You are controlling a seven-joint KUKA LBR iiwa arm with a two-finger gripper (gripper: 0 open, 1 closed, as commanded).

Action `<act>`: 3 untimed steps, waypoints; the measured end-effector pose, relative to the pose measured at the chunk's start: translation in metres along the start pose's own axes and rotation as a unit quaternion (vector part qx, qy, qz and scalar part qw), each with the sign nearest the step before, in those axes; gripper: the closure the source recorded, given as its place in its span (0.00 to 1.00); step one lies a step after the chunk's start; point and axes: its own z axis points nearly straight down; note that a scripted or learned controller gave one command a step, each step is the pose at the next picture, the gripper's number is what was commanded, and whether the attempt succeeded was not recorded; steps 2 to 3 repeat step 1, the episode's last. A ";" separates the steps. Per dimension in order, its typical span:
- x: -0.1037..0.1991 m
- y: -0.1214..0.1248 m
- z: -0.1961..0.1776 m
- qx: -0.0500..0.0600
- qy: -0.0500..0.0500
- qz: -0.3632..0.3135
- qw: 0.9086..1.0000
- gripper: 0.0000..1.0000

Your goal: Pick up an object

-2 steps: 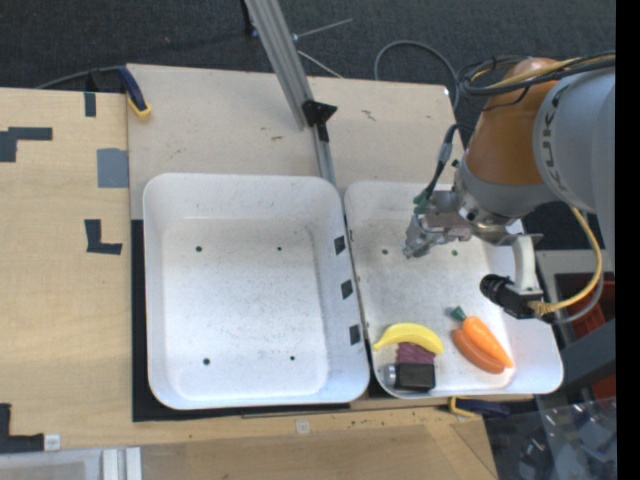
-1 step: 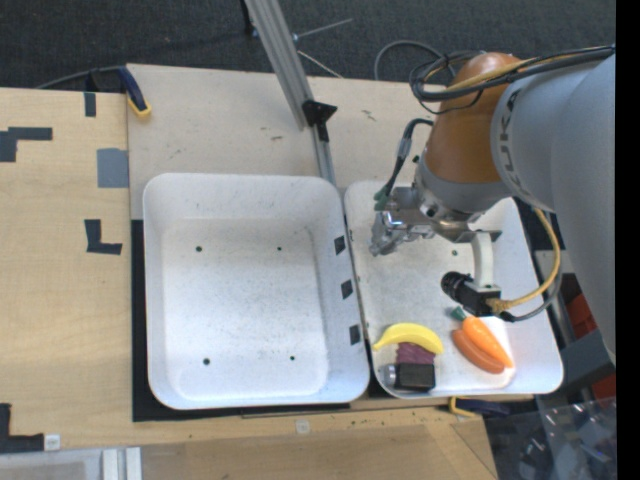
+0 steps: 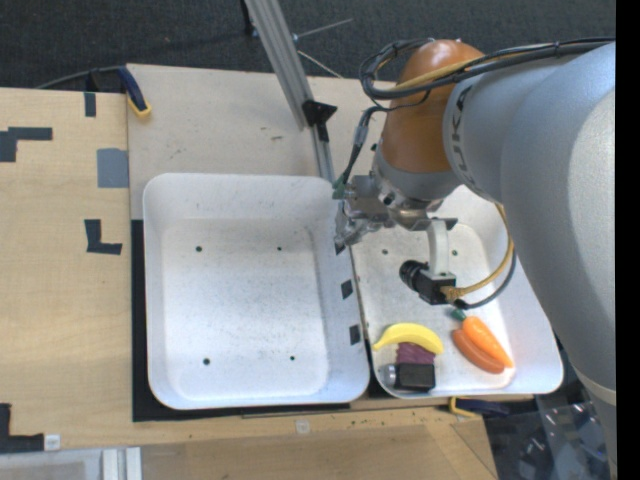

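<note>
White plastic made up both bins: the left bin (image 3: 240, 298) lay to the left of the gripper, and the right bin (image 3: 530, 368) held everything you could have gone for. Along its near edge sat a yellow banana (image 3: 408, 337), a dark purple and black block (image 3: 415, 366) touching the banana's underside, and an orange carrot (image 3: 481, 344) just to their right, all three crowded close together. You had the arm (image 3: 520, 138) reaching in from the right, its grey bulk and orange band covering most of the right bin's far half. The gripper (image 3: 352, 226) hung over the ridge where the two bins met, near the far end of that ridge, and I could not tell how it was set. The objects lay well apart from it, toward the near edge and to its right. A black fitting with a yellow hose (image 3: 432, 281) stood between the gripper and the carrot. A grey metal post (image 3: 285, 63) slanted down just behind the wrist. Open floor remained in the right bin between gripper and banana.
</note>
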 end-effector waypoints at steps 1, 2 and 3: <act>0.054 0.017 -0.021 -0.001 0.000 0.000 1.000 1.00; 0.054 0.017 -0.021 -0.001 0.000 0.000 1.000 1.00; 0.054 0.017 -0.021 -0.001 0.000 0.000 1.000 1.00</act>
